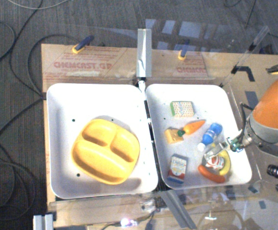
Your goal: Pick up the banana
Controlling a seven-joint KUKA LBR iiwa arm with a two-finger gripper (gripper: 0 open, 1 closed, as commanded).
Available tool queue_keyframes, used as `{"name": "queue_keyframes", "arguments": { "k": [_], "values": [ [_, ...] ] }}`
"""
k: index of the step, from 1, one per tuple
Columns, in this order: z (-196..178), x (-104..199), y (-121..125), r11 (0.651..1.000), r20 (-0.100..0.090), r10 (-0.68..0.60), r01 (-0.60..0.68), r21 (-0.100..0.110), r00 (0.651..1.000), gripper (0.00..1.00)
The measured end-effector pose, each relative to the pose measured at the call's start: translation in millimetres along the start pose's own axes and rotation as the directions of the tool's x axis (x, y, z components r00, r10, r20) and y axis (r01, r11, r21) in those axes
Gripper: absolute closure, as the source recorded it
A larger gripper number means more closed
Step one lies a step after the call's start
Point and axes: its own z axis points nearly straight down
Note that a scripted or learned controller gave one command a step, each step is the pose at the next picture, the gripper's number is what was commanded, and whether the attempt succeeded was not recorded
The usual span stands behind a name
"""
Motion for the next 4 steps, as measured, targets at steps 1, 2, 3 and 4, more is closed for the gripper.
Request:
{"name": "queue_keyframes", "arguments": {
  "k": [1,2,3,4],
  "values": [
    [41.2,44.5,17.6,0.959,0.0,-0.284,0.284,-0.002,0.959,0.0],
    [49.6,23.3,38.1,0.957,-0.001,-0.29,0.29,-0.007,0.957,0.0],
    [31.4,-11.6,21.9,0.938,0.0,-0.347,0.347,-0.003,0.938,0.0],
    [-8.3,-5.3,-1.6,0.901,0.003,-0.433,0.433,0.0,0.901,0.0]
  ]
}}
